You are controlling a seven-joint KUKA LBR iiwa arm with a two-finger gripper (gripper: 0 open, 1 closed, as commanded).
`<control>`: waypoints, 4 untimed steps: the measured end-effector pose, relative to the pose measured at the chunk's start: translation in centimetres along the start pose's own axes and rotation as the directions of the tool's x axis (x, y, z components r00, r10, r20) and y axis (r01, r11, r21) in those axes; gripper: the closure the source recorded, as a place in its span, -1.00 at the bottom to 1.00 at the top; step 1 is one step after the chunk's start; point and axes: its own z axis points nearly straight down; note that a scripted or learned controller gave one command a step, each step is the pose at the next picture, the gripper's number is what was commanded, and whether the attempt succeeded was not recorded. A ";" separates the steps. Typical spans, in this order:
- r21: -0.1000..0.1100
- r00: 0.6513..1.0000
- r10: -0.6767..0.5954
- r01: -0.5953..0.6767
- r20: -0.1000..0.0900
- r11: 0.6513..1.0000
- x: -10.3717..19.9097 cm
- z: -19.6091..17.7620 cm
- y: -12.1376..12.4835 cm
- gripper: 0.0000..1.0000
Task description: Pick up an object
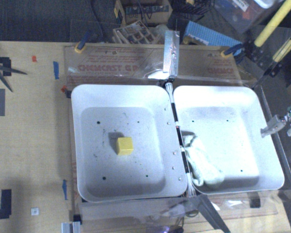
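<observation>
A small yellow block (pixel 125 145) lies near the middle of the left bin (pixel 87 106). A crumpled white cloth-like object (pixel 202 164) rests against the left wall of the right bin (pixel 242 106), toward its front. My gripper (pixel 277 125) pokes in at the far right, just over the right bin's right rim. It is well away from both objects and nothing shows in it.
A clear plastic sheet and a metal strip (pixel 171 52) sit behind the bins. Cables and boxes crowd the back edge. A yellow bar (pixel 276 18) slants at the top right. Bare wooden bench (pixel 29 130) lies left of the bins.
</observation>
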 end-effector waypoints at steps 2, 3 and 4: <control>-0.012 0.995 0.097 -0.097 0.000 0.995 8.9 17.5 0.8 1.00; 0.000 0.988 0.152 -0.152 0.001 0.988 8.0 7.1 -0.7 1.00; 0.002 0.999 0.041 -0.041 -0.002 0.999 6.6 14.8 -0.8 1.00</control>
